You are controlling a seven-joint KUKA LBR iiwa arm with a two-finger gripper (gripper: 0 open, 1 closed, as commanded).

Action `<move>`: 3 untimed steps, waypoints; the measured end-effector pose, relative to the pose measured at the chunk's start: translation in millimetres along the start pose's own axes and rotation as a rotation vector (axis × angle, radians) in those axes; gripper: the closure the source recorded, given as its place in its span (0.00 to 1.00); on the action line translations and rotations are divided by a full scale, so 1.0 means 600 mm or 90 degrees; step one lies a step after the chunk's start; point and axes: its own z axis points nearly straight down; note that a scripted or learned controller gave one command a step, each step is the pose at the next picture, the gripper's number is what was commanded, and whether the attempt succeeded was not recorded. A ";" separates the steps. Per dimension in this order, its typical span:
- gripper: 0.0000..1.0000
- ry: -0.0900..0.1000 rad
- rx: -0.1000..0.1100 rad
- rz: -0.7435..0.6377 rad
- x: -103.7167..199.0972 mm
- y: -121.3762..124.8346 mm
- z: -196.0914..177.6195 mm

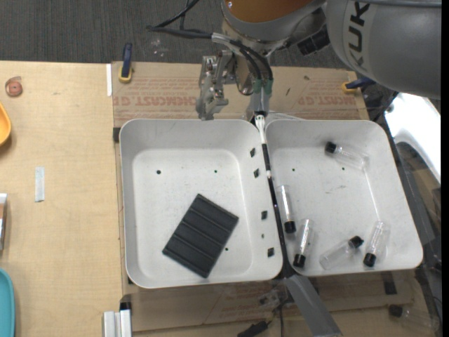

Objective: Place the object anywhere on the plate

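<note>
Above the bins' far rim, the pincer (212, 90) hangs closed and empty; 5 clear vials (287, 208) could slip sideways

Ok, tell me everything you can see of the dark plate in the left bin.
The plate is a flat, dark grey to black rectangle with shallow ribs running along its length, matte, looking like plastic or rubber. It lies flat on the floor of the left bin, turned at a slant, in the near half of the bin, towards its near right corner. Nothing rests on it, and it seems to touch nothing but the bin floor. The gripper hangs beyond the bin's far rim, well away from it.
</note>
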 end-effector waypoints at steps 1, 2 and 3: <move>1.00 -0.003 -0.001 -0.283 -0.068 0.049 -0.102; 1.00 -0.005 -0.002 -0.279 -0.071 0.045 -0.117; 1.00 -0.008 -0.003 -0.275 -0.074 0.042 -0.132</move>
